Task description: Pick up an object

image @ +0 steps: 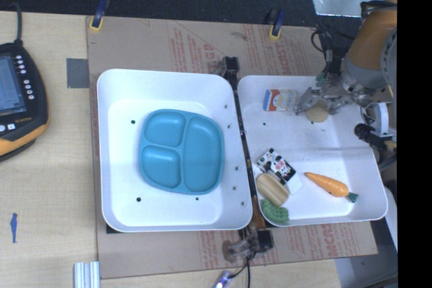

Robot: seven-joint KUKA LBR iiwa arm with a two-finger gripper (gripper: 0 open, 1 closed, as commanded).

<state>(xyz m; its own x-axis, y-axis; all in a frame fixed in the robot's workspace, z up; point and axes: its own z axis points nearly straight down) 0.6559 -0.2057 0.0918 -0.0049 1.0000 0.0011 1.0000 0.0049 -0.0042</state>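
- Nearest the lens, along the near edge of the right bin [364, 212], lie a green leafy toy [275, 213], a tan bread-like piece [273, 189] and a small black-and-white patterned item [277, 166], all crowded in the near-left corner.
- Orange carrot [327, 184] lies alone to their right, its long axis running left to right with the green tip towards the near-right corner.
- At the far side of that bin, the jaws [317, 103] hang low over a small round tan object [316, 114], which sits just beneath and slightly nearer than them; a red, white and blue carton [278, 100] lies just to the left.
- Whether the jaws are spread or pressed together I cannot tell, and nothing is plainly pinched.
- Judging by position, the tan object is the likely target, calling for a short straight descent.
- Left bin [111, 145] holds a blue divided plate [181, 152], well apart from the arm.
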